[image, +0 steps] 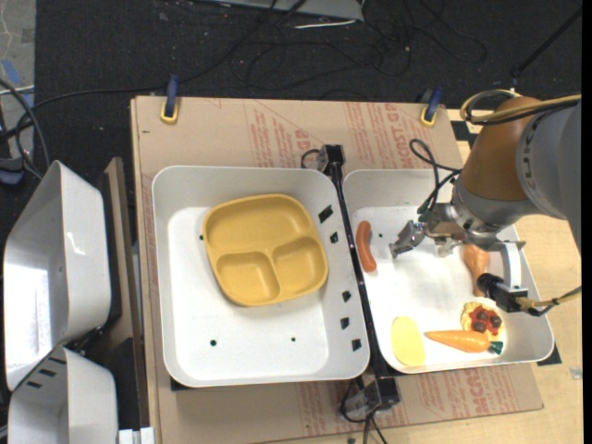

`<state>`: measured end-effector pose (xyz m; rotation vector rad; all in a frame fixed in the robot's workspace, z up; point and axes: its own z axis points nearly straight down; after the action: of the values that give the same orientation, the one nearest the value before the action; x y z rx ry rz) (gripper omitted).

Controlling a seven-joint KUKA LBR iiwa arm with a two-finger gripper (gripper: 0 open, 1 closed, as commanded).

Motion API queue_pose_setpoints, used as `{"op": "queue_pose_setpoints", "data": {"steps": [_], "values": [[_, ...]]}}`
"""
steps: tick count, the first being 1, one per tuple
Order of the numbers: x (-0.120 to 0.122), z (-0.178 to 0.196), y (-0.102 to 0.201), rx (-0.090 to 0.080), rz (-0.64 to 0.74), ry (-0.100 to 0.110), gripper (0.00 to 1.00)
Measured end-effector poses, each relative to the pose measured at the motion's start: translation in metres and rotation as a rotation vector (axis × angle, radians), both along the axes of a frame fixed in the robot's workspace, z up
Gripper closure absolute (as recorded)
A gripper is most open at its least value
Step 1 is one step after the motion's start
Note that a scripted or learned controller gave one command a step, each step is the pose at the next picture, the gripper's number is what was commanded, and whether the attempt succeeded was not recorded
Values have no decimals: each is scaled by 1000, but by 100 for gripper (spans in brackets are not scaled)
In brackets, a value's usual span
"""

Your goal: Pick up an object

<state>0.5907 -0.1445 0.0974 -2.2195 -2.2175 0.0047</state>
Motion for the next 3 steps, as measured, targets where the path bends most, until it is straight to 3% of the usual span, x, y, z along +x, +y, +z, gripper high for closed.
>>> {"op": "queue_pose_setpoints", "data": {"steps": [1, 3], "values": [[2, 14, 0, -1, 0, -6, 100], [2, 125, -8, -3, 3, -11, 100]]}}
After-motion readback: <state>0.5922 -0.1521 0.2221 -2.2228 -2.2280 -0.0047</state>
